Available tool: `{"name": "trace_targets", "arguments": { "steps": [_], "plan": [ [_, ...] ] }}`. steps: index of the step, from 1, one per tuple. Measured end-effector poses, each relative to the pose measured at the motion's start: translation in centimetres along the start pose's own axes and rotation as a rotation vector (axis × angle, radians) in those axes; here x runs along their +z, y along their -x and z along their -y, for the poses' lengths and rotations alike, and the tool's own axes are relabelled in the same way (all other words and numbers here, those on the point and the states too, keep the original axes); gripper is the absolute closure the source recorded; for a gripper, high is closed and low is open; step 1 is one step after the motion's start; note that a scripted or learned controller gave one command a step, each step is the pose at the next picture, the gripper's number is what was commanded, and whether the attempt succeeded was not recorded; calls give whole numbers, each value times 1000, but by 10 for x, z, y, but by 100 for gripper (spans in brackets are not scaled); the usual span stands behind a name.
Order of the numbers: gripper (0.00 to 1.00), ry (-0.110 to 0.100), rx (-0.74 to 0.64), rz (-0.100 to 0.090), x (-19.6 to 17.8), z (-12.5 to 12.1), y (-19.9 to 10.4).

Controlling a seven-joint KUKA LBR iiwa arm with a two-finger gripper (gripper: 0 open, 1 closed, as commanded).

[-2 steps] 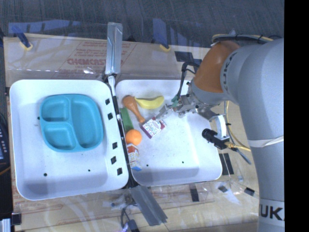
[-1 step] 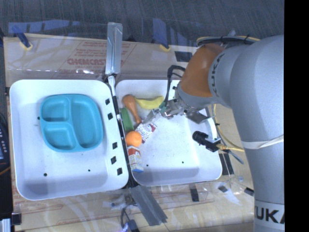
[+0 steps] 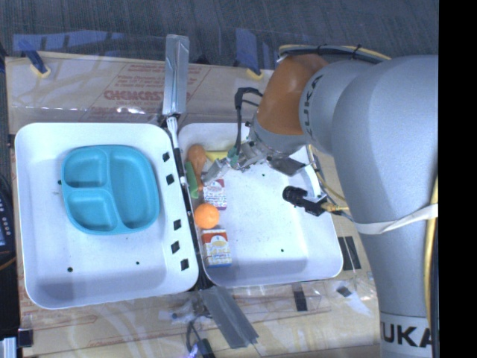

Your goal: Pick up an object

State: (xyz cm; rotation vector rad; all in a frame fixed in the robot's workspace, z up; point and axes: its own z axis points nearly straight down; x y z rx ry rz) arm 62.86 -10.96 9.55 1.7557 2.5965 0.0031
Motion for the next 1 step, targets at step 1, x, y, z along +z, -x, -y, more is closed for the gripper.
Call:
{"name": "trace_targets", "arguments": {
  "steps": [1],
  "plan": [
    [0, -19, 35, -9, 2, -25, 8]
  ]
}}
